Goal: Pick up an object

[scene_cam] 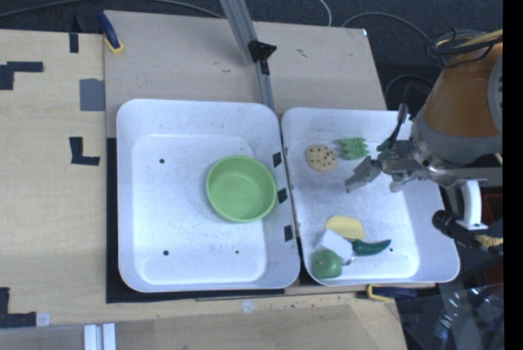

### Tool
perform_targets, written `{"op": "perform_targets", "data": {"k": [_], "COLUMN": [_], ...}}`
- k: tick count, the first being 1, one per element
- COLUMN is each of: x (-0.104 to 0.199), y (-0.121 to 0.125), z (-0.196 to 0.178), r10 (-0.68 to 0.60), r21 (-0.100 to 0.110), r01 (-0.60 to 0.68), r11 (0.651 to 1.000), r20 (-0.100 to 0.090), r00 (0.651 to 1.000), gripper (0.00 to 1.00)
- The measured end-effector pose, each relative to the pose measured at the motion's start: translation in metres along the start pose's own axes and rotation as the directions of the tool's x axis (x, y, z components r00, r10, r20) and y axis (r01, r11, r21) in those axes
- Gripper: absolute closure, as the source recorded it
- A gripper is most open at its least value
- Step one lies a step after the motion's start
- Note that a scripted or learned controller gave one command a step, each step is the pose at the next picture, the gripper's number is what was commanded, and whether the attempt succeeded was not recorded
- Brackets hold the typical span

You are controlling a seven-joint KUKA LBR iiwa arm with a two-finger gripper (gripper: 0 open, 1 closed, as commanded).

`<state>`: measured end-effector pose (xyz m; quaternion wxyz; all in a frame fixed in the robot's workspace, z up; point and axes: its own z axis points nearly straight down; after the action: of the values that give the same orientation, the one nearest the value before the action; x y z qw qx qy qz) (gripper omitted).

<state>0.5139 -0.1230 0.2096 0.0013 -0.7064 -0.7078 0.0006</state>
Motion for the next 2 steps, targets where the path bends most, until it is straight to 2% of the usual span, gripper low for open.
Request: {"op": "perform_targets", "data": {"k": [1, 2], "x": [0.0, -0.003], "y": [0.0, -0.01], "z": [0.0, 0.059], "r10": [0.0, 0.002], "r21": [0.0, 0.006], "r01": [0.0, -0.002], "r11": [1.0, 1.0], "r20": [0.0, 0.0], "r00": [1.0, 1.0], "gripper": [0.0, 0.0]}}
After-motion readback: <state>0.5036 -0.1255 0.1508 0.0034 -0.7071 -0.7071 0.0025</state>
